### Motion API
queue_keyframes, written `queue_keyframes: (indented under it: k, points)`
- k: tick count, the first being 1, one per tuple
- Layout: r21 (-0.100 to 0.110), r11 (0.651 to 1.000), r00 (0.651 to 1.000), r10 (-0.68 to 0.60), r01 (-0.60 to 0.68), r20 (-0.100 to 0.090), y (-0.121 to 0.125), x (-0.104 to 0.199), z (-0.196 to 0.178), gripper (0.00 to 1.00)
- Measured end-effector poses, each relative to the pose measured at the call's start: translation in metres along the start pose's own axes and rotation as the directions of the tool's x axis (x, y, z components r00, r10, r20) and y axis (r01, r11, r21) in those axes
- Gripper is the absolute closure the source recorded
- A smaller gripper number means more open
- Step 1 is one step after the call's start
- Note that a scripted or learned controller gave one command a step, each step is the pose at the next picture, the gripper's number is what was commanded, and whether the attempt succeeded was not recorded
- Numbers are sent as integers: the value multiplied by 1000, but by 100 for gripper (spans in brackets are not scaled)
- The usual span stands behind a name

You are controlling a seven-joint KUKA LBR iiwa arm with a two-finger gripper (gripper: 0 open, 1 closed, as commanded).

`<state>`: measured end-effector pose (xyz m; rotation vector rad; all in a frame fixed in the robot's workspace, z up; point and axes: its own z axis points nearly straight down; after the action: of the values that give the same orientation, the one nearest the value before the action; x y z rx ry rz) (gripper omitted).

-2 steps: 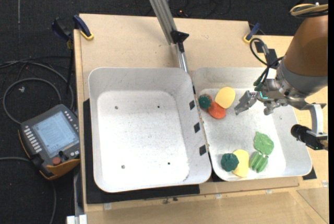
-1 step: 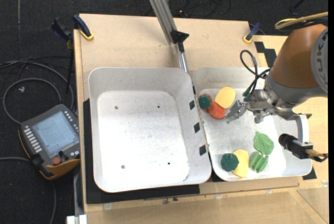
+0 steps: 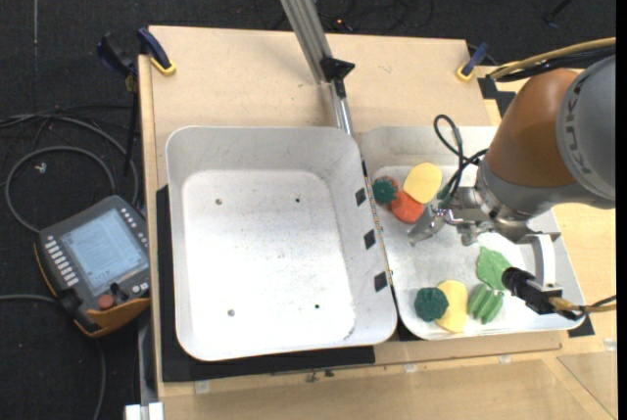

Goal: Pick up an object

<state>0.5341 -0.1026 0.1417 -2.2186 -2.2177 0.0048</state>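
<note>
White bins: the left bin (image 3: 265,242) looks bare, while the right bin (image 3: 411,142) has all the toys. Gripper (image 3: 427,226) hangs low just beside the orange piece (image 3: 408,209) and yellow piece (image 3: 423,181). Honestly can't tell its state. Looks like the reach-in step; next it needs to settle over one piece.

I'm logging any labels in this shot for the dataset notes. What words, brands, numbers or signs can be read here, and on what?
None can be read.
Teach pendant on the floor: its screen and keys show marks, too small and blurred to read.
Black tabs on the left bin rim: no legible print.
</note>
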Motion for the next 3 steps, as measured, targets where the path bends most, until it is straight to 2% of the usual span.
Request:
queue_keyframes:
  k: [1,2,3]
  points:
    - [-5,1000,1000,1,-1,1,0,0,48,0]
    - [-9,1000,1000,1,-1,1,2,0,36,100]
    - [-12,1000,1000,-2,2,3,7,-8,-23,100]
